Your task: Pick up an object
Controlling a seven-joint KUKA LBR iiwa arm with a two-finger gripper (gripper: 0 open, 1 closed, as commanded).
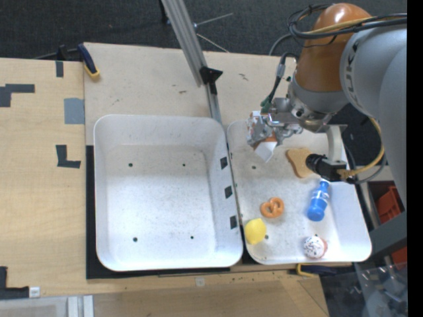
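**Grasp at the bin's far end looks uncertain**

Your gripper (263,136) hangs over the far end of the right bin (360,240), with a small white object (266,150) directly beneath its tip, tinged orange at its upper edge. From this angle you cannot tell whether the fingers are apart or together, nor whether that white object is truly between them or only resting under them; treat the hold as unconfirmed.

The likely failure is a shallow pinch. If the contact is only on a corner, the white object may slip out on the lift and drop back into the bin. The divider (227,177) between the two bins is near, so a sideways nudge could also wedge the piece against that wall.

Other candidates lie nearer you in the same bin: a tan piece (299,160) just beside the gripper, a blue bottle (318,201), an orange pretzel shape (271,207), a yellow ball (255,230) and a speckled white ball (314,246). The left bin (106,177) sits alongside on the counter (39,124).
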